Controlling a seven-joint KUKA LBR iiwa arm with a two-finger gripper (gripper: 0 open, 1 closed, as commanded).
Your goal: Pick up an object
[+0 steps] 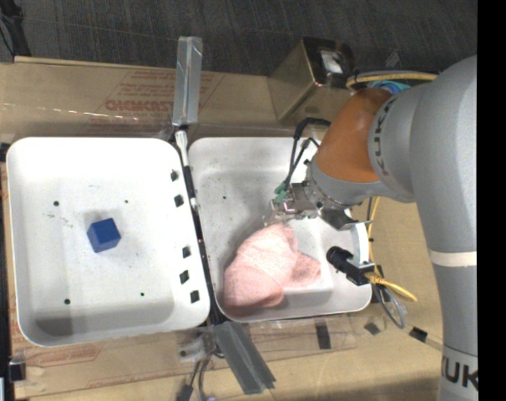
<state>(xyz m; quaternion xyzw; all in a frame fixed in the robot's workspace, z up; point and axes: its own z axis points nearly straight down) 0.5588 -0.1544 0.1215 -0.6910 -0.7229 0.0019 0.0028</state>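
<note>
A pale pink, soft, lumpy object [265, 267] lies in the right bin [236, 174], toward its front. My gripper [288, 207] hangs low over the bin just above the pink object's upper right edge; its tips are hidden by the wrist. A small blue cube [103, 234] sits alone in the left bin [94, 307], far from the gripper.
The grey arm with its orange band [353, 140] fills the right side over the right bin's far corner. A metal divider with black clips [188, 224] runs between the bins. A cardboard box [307, 78] stands behind the right bin. Cables [387, 291] trail at the right rim.
</note>
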